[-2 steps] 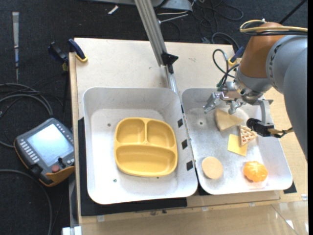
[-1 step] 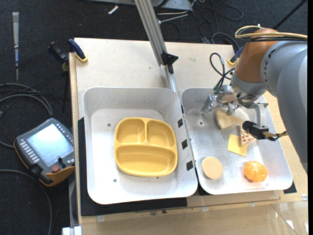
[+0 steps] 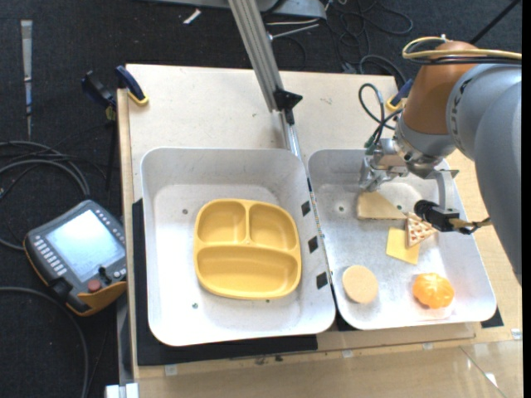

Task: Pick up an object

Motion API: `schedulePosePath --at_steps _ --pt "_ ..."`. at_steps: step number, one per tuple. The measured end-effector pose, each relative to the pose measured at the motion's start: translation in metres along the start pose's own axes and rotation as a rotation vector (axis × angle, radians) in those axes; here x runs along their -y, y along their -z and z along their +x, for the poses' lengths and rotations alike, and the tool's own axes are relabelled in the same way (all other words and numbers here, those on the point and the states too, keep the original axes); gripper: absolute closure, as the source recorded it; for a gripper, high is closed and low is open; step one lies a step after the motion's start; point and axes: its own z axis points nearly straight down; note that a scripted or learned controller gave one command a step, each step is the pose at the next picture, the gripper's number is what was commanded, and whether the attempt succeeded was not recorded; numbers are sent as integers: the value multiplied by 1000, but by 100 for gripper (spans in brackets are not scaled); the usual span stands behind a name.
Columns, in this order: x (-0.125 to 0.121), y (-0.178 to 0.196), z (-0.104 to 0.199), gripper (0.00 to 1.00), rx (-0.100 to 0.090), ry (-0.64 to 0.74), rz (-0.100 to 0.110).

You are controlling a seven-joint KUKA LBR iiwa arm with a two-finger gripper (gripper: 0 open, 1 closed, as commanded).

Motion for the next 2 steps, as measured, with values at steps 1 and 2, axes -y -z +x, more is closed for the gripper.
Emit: schedulePosePath --at_steps 1,2 --pt "-5 43 -1 100 -6 -1 11" --pt "-6 108 -3 100 -5 -1 8"
